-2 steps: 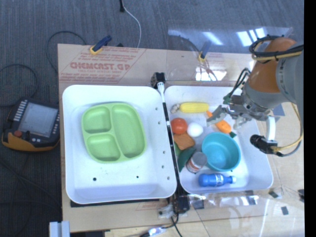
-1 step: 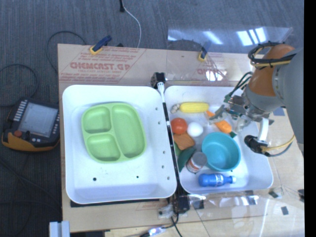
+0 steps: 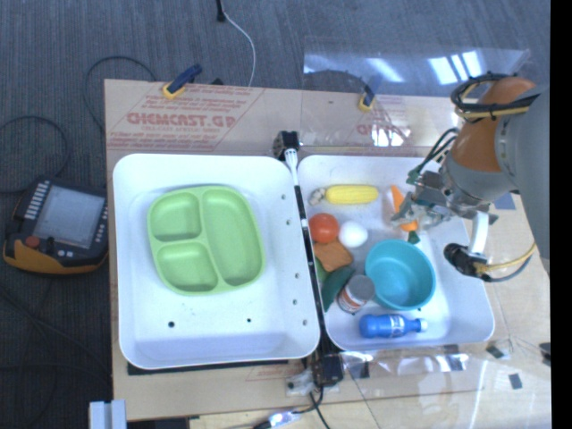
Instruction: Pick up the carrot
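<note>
1. Carrot [image 3: 396, 201] position: we find it in the right bin [image 3: 474, 315], near the far right part, with the jaws [image 3: 413, 211] directly over or against it. Orange shows to the left of the jaws and again just below them, so the carrot appears to run under the tooling.
2. Jaw state: we cannot tell whether they are open or closed, and we cannot confirm any hold on the carrot.
3. Risk, in our judgement: a closure off the carrot's middle could pinch one tapered end, letting it pivot or slip out on the lift.
4. Neighbouring items: the yellow corn [image 3: 352, 194] lies just beside the carrot to the left; the blue bowl [image 3: 399, 273] sits near, below. A skewed descent could nudge either.
5. Further out: the tomato [image 3: 324, 228], white egg [image 3: 354, 235] and blue bottle [image 3: 390, 326] lie well apart from the jaws. The left bin [image 3: 134, 329] carries a green divided plate [image 3: 204, 239].
</note>
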`<state>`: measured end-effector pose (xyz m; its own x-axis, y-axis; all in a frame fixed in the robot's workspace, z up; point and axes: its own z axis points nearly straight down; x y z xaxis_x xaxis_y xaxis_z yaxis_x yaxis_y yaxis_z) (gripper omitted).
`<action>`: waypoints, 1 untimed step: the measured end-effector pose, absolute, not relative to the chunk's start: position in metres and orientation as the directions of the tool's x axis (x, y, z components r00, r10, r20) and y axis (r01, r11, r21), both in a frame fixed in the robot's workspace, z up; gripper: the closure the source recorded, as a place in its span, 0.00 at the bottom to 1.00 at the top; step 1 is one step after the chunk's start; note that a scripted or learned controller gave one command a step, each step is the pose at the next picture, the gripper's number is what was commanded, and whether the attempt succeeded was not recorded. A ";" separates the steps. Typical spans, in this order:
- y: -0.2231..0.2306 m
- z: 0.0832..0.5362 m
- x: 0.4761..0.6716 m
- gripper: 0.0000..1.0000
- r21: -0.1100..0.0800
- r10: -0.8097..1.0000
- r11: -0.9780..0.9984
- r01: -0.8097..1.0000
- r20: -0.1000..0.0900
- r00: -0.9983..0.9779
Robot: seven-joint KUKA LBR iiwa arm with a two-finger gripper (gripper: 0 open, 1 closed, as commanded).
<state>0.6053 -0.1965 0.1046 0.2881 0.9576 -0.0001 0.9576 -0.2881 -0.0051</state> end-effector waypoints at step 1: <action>-0.095 0.230 0.663 1.00 0.007 0.947 -0.322 0.947 0.002 0.322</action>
